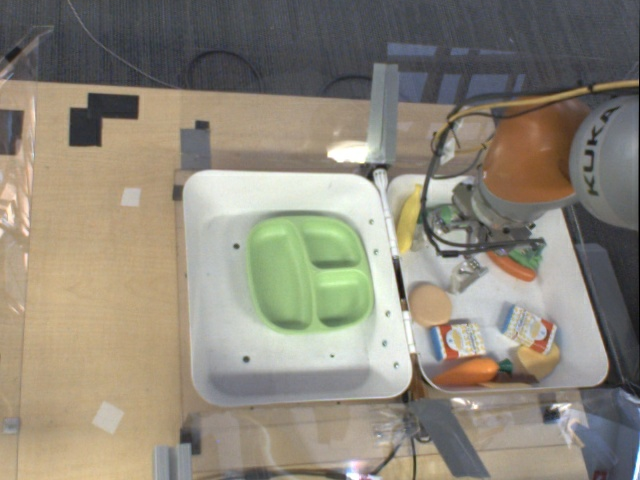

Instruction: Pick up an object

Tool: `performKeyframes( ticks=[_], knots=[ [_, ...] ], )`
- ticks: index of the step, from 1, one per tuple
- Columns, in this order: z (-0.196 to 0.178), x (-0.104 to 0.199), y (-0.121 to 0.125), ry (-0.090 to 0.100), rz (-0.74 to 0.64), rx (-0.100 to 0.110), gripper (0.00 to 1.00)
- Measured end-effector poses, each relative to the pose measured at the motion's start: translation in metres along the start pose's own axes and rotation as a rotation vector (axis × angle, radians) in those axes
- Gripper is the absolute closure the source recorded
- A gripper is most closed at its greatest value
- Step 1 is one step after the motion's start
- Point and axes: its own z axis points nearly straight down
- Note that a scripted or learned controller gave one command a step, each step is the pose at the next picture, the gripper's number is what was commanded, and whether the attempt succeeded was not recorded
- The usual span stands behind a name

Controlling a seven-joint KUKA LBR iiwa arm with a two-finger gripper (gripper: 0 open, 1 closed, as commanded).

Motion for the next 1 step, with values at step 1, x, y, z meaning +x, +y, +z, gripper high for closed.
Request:
performKeyframes(
  ticks=[1],
  knots=[
    [0.0023,-0.0023,-0.0884,0.021,-0.045,-0.014,0.00]
  ],
)
